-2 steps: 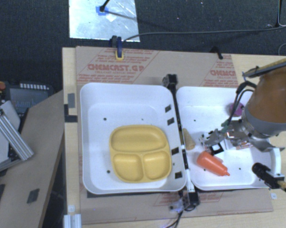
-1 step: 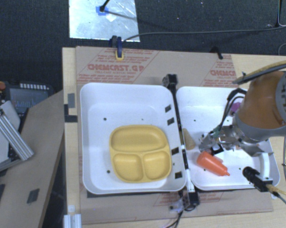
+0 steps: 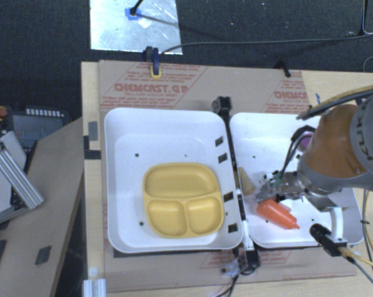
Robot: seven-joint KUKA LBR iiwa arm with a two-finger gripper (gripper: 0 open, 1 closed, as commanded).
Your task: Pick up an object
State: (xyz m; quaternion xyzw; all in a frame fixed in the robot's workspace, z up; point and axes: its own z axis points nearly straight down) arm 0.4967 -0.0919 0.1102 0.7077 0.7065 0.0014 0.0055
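Arm w/ orange band reaches into right bin (image 3: 260,135); gripper (image 3: 274,187) sits low just above an orange carrot-shaped object (image 3: 277,213), which lies near that bin's front wall. Can't tell claw state, wrist hides it. Yellow divided tray (image 3: 182,199) rests in left bin (image 3: 130,135), beside right bin.

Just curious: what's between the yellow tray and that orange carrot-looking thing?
In the camera view, the black-clipped divider where both bins meet, plus bare white floor, separates yellow tray and orange thing.
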